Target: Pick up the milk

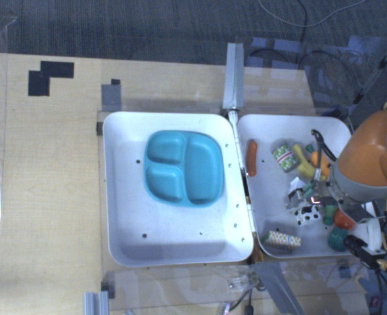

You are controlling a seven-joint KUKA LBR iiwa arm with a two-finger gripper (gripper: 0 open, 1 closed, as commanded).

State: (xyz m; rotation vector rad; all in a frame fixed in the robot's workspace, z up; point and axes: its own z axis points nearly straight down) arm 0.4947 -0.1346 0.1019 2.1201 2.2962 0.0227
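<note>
The milk (306, 215), which looks like the little black-and-white cow-patterned carton, sits in the right bin (267, 176) toward its near edge, a bit right of the middle, resting on the bin floor as far as I can make out. The gripper (301, 196) is low over that spot, right above or against the carton, with the arm's orange band (370, 153) looming over the bin's right side. Honestly can't tell whether the claw is released or clenched, the metal bits there are too small and jumbled, so I wouldn't call this a grab. My read: the reach is done, the actual pick and lift are both left to do. There's plenty of clutter around too: a green patterned box (283, 156) and a yellow banana-ish thing (303, 163) toward the far side, a hot dog (251, 158) along the left wall, a speckled packet (284, 239) at the near edge, and a red piece (343, 218) and a teal piece (337, 239) in the near right corner. The left bin (124, 195) holds a blue divided plate (184, 167), well away from all this.
</note>
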